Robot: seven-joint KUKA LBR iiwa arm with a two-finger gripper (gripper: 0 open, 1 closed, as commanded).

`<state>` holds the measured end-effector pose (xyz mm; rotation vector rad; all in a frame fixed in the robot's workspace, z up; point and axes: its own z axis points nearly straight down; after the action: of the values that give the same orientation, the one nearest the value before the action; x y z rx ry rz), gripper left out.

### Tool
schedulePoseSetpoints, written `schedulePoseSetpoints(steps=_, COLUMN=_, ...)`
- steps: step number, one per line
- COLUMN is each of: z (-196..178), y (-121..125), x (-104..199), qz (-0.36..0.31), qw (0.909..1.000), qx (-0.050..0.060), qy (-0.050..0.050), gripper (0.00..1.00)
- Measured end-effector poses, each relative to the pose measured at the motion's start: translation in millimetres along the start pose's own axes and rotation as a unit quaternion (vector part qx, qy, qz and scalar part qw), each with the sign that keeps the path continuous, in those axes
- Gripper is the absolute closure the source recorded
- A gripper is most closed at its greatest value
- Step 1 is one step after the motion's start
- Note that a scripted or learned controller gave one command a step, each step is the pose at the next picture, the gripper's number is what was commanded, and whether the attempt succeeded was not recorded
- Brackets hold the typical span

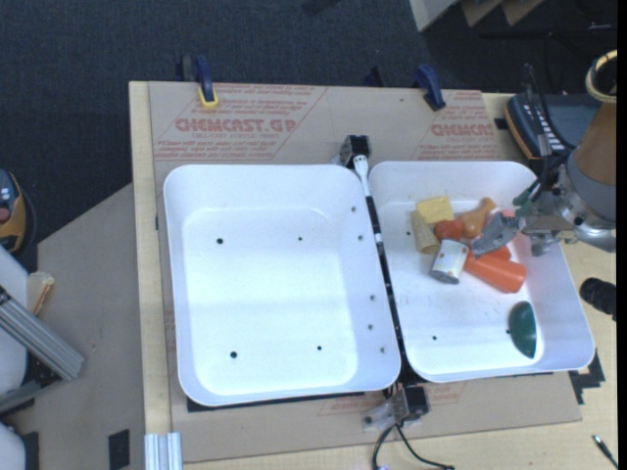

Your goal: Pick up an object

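— Where was the gripper (502, 231)?

— Low inside the right bin (558, 302), right over the pile. One grey finger pointed at the orange carrot-shaped piece (497, 270); whether the fingers were spread or closed, I couldn't tell, and nothing plainly sat between them.

— And around it?

— A small silver can (448, 260) touched the carrot's left end. Behind lay a yellow block (432, 210) and a reddish piece (449, 230). A dark green object (524, 328) sat apart, near the front corner. The left bin (186, 189) stood beside.
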<state>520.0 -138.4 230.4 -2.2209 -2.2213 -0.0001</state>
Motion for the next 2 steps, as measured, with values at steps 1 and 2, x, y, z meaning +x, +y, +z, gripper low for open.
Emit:
schedulePoseSetpoints(steps=1, z=117, y=42, x=38, qz=-0.002, qw=1.0000, qx=0.004, qy=0.002, gripper=0.00)
schedulePoseSetpoints(steps=2, z=147, y=94, x=41, qz=-0.001, qw=1.0000, qx=-0.002, qy=-0.001, gripper=0.00)
